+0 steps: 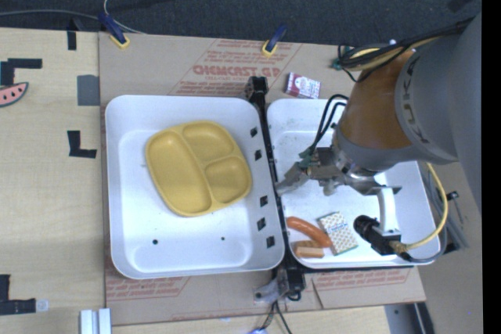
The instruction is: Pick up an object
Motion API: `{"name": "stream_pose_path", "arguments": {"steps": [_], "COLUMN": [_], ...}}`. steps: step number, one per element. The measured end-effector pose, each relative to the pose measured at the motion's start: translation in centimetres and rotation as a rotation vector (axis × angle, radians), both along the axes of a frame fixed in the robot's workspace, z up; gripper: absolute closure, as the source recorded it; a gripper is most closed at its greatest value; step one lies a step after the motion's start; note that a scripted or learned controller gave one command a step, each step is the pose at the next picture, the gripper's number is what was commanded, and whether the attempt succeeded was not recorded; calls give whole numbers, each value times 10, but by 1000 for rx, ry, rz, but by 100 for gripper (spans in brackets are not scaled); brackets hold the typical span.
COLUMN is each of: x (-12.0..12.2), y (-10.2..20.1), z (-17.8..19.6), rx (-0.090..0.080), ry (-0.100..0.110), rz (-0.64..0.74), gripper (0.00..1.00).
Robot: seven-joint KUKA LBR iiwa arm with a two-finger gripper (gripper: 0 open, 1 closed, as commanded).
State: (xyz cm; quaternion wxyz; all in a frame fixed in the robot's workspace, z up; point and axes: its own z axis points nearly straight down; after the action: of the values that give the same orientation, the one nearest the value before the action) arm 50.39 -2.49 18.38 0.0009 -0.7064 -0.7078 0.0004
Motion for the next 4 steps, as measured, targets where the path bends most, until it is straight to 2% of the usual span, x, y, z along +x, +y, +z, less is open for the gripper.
{"name": "stream_pose_path", "arguments": {"steps": [1, 2, 4], "x": [-21, -20, -19], "y": [19, 20, 21], "z": [0, 9, 28], "rx": [0, 0, 2], "ry": [0, 2, 4], "rz": [-1, 0, 3], "gripper": [0, 100, 100]}}
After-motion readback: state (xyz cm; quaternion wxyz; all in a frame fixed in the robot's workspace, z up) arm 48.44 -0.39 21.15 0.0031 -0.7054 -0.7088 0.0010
